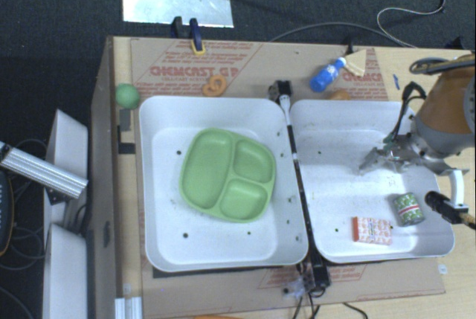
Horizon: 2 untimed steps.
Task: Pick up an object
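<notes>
Nearest you, by the front edge of the right shallow white bin (349, 124), a small flat red-and-white printed packet (371, 230) is lying on the bin floor, and just beside it, toward the bin's front right corner, a short green patterned can (407, 208) is resting on its side. Those two are the likeliest things you are looking to pick from this bin; neither is lifted yet.

The hand (375, 159) is hanging over the middle of the same bin, reaching in from the right edge under the grey arm with its orange band (446, 105). Its thin metal fingers are standing spread, with nothing between them. It is sitting well apart from both the packet and the can, farther toward the bin's back edge than either.

In the left white bin (160, 124), a pale green divided plastic plate (227, 175) is lying near the centre, untouched.

So you are watching an early stage, as I judge it: the hand is over the bin, but the closing-in, the grasp and the lift are all still to do.
</notes>
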Each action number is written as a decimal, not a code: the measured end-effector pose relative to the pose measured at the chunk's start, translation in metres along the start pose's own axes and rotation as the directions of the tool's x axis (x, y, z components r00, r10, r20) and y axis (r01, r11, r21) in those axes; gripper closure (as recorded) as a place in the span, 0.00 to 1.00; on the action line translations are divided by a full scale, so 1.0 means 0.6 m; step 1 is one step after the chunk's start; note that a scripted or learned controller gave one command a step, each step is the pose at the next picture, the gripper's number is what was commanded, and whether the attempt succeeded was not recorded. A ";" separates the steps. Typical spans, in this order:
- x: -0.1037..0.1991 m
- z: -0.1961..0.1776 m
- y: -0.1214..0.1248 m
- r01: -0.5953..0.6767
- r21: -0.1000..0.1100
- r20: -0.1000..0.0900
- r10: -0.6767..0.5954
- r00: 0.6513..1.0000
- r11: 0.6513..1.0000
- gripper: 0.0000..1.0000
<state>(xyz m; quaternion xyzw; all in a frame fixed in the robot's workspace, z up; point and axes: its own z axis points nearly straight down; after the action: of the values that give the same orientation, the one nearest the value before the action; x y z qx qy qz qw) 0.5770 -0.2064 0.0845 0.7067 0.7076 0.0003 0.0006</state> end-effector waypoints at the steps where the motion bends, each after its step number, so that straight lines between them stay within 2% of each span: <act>1: 0.000 -0.001 0.037 0.003 -0.001 0.000 -0.003 1.000 1.000 0.00; 2: 0.000 0.000 0.031 0.001 -0.001 0.000 -0.001 1.000 1.000 0.00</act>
<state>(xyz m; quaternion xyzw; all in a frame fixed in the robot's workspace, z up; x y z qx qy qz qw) 0.5958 -0.2063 0.0847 0.7062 0.7080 0.0005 0.0009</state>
